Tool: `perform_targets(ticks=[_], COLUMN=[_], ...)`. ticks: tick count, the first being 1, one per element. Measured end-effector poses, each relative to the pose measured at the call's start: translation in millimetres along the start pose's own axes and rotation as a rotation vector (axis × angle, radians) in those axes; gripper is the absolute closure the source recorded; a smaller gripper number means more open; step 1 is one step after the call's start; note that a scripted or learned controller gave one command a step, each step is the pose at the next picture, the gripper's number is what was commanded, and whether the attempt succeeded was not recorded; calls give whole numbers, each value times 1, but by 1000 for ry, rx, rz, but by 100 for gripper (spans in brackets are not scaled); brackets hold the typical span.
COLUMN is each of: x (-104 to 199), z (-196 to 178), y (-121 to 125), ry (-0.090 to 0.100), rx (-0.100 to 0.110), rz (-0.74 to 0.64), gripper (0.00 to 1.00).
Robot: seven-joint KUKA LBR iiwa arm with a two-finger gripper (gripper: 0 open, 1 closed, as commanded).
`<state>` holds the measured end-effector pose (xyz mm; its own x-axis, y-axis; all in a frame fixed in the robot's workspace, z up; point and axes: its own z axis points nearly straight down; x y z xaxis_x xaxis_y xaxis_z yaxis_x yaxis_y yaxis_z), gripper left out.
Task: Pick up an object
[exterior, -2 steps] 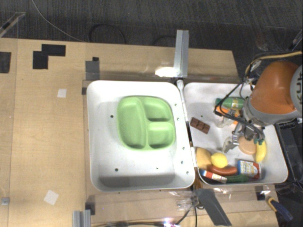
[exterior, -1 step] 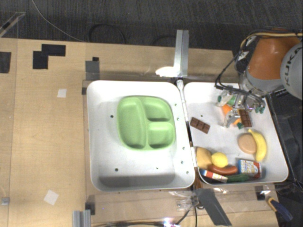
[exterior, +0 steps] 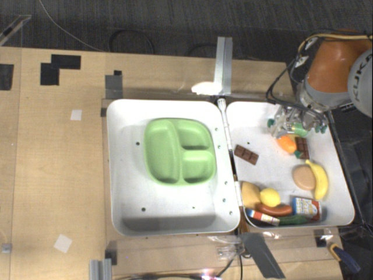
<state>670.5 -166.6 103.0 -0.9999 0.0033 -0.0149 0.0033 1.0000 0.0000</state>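
Gripper [exterior: 294,127]: low in the right bin [exterior: 344,214], just above the orange [exterior: 287,144] we take as target | grip state: we cannot tell | green tray [exterior: 178,150]: left bin, apart.

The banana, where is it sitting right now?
The banana lies in the right bin, near its right wall, curving around a round tan bun with a small carton just below it.

A small orange object [exterior: 286,144], rounded like a little fruit, is lying in the right bin [exterior: 262,174] near its far right corner. It is sitting just beside a dark brown chocolate piece [exterior: 301,147] on its right, directly under the pincer [exterior: 296,124] hanging over it.
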Motion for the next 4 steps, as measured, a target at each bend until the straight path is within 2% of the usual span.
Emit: perform_targets(ticks=[1, 2, 3, 4], x=[91, 91, 39, 34], z=[-42, -42, 15, 1], y=[17, 18, 15, 15], ry=[7, 8, 3, -11], rx=[2, 2, 2, 2], rz=[388, 387, 600, 591], gripper=[100, 0, 0, 100])
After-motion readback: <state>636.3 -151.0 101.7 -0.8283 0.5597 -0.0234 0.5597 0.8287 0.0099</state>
